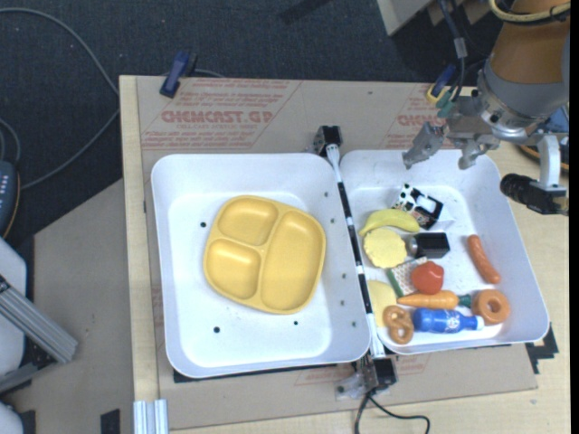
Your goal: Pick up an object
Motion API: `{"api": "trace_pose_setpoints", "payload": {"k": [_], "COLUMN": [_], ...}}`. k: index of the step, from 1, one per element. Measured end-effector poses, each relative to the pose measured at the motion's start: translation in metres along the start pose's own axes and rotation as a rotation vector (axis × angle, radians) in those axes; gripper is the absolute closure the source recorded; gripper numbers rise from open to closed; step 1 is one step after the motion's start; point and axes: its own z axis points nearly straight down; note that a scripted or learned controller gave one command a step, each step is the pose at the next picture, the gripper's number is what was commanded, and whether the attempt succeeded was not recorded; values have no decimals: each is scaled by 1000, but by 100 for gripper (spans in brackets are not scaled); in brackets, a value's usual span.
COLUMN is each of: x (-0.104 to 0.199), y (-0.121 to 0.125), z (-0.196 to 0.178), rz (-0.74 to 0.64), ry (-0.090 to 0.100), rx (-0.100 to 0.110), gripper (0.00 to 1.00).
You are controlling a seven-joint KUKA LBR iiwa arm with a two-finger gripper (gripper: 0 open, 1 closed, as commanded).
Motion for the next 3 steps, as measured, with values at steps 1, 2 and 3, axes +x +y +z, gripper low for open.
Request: {"api": "trace_pose_setpoints", "payload": {"k": [1,2,3], "x": [-39,-55,-36], "y": [-52,-77,-111], "z": [68,175,176], "rz": [2,1,2], "ry": [-1,0,1], "rx": [0,0,1], "gripper": [0,0,0]}}
